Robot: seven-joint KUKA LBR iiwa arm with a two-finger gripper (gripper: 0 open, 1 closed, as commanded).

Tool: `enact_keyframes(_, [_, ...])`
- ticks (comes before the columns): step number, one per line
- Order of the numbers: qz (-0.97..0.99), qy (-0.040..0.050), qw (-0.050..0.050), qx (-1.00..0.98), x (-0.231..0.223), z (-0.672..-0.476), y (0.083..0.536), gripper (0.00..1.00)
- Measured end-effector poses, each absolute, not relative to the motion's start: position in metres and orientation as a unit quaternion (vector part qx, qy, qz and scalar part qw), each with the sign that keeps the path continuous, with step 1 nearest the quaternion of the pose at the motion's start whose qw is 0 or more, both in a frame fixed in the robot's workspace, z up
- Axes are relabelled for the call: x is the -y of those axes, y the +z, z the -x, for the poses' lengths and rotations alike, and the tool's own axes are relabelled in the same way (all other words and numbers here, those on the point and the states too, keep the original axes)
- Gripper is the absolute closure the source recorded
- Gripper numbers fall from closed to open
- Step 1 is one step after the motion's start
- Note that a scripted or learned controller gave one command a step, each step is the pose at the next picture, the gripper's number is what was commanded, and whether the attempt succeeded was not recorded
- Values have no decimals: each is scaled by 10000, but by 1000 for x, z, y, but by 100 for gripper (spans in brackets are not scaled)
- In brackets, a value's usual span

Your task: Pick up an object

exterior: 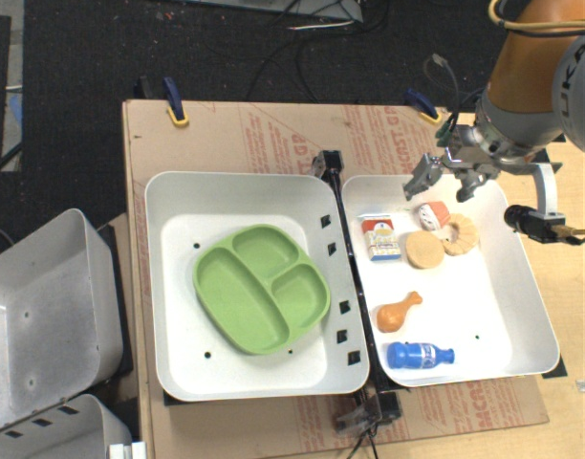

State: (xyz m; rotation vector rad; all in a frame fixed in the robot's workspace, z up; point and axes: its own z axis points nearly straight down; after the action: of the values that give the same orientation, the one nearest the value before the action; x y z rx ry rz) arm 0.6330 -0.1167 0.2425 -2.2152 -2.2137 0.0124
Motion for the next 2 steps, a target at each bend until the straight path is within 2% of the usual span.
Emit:
enact_keyframes(1, [7066, 1, 0, 7076, 116, -635, 250, 0])
enact_keyframes(2, [7075, 16, 17, 7067, 117, -634, 186, 0])
